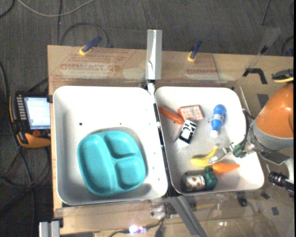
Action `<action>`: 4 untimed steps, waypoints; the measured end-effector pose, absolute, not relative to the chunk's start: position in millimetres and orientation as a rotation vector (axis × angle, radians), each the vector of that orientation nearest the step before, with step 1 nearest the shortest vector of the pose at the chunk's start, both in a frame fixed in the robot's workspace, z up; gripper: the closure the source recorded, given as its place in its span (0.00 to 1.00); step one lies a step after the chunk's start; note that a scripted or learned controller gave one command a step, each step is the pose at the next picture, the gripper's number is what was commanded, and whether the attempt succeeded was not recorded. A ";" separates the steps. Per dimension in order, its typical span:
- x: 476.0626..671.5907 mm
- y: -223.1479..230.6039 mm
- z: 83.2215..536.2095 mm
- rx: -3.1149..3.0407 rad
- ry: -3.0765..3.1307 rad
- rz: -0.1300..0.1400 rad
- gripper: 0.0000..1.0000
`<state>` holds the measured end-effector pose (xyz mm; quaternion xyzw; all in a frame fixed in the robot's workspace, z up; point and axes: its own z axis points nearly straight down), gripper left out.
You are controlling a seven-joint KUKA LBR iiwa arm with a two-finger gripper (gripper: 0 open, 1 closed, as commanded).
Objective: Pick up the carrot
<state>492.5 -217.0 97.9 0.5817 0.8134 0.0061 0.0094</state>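
The carrot [226,167] lies in the right bin [202,94] near its front right corner. It is orange, with a dark green top [210,176] pointing left toward a can. My gripper [234,150] reaches in from the right and hovers just above and behind the carrot, close to the tip of a yellow banana [205,158]. Nothing shows between the gripper and the carrot. The arm's grey wrist and orange band [281,113] hang over the bin's right rim.
The right bin also holds a can [193,182], a blue bottle [217,117], a pink box [191,112], a black-and-white pack [187,131] and an orange pepper-like piece [170,115]. The left bin [69,102] holds a teal divided plate [112,161].
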 end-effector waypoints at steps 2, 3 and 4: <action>491.0 -225.9 102.0 1.077 2.925 0.003 1.00; 484.3 -168.2 190.5 1.873 2.524 -0.002 1.00; 484.1 -160.6 175.8 1.285 2.868 0.000 1.00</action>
